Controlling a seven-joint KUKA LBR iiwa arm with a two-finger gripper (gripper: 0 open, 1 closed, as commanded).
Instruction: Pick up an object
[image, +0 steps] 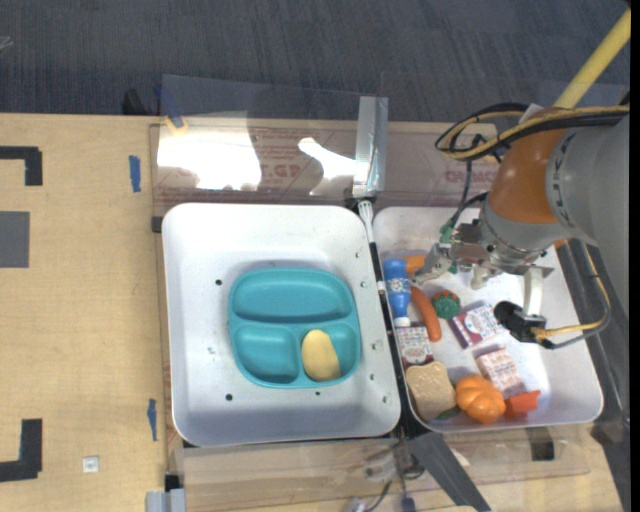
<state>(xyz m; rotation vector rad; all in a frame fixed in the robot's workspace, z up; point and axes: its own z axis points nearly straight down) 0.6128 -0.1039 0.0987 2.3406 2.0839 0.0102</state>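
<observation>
Teal tray (290, 300): we see it mid left bin (190, 300), a yellow potato (320, 355) in its near-right pocket.
Carrot (428, 313): at the right bin's (580, 400) left edge, among crowded toys.
Gripper (462, 268): over the far-left corner; we cannot tell its jaws.
Risk: we judge neighbours could get nudged, or the grab close on nothing.

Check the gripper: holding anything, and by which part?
Cannot be told. The gripper hangs low over the right bin, near the carrot; nothing shows between its fingers.
</observation>
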